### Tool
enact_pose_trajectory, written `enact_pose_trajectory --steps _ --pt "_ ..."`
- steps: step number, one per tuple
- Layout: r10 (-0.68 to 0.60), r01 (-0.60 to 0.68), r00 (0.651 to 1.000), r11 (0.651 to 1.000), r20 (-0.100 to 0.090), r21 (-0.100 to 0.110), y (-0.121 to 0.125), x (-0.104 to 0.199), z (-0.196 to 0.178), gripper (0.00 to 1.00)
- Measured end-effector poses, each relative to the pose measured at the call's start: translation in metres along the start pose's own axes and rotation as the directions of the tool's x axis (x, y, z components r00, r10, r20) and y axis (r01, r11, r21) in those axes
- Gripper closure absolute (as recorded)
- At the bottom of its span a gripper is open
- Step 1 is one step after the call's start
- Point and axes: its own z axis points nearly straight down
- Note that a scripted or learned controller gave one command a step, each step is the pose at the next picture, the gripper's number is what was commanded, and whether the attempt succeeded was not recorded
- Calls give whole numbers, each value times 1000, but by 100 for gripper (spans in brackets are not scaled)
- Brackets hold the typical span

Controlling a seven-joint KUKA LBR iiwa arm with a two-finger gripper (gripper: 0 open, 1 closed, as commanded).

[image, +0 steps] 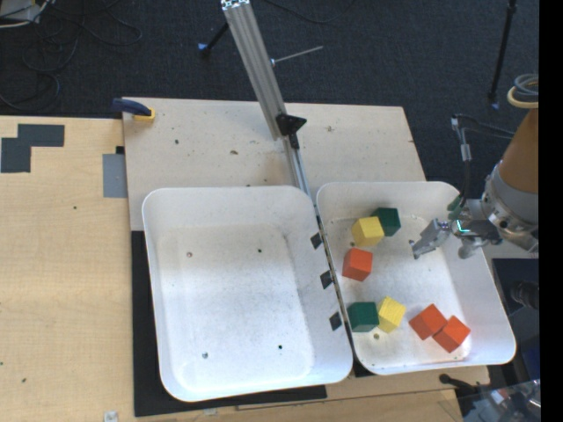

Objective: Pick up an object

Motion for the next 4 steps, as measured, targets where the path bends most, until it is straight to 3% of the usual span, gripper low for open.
enact_pose_trajectory --steps 1,3,4 --pt "1 -1 1000 1000 1 -5 1 -1 -2 0" --pt "2 -2 1000 1000 0 2 2 5 108 0" --pt "3 -3 1000 1000 1 -6 3 5 145 0"
